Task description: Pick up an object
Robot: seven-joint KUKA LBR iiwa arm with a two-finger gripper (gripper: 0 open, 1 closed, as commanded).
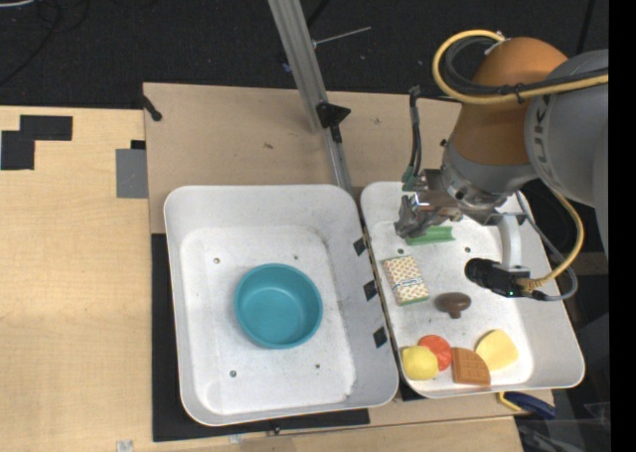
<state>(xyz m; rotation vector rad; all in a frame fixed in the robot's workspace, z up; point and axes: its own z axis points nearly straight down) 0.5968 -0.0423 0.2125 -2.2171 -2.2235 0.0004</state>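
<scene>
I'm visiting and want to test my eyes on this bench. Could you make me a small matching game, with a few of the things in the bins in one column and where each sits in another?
Things:
1. teal bowl
2. green piece
3. patterned box
4. yellow block

Places:
A. right bin, near its front right corner
B. right bin, far end, just under the hand
C. left bin, about its middle
D. right bin, along its left side, halfway down

Pairs: 1-C, 2-B, 3-D, 4-A
</scene>
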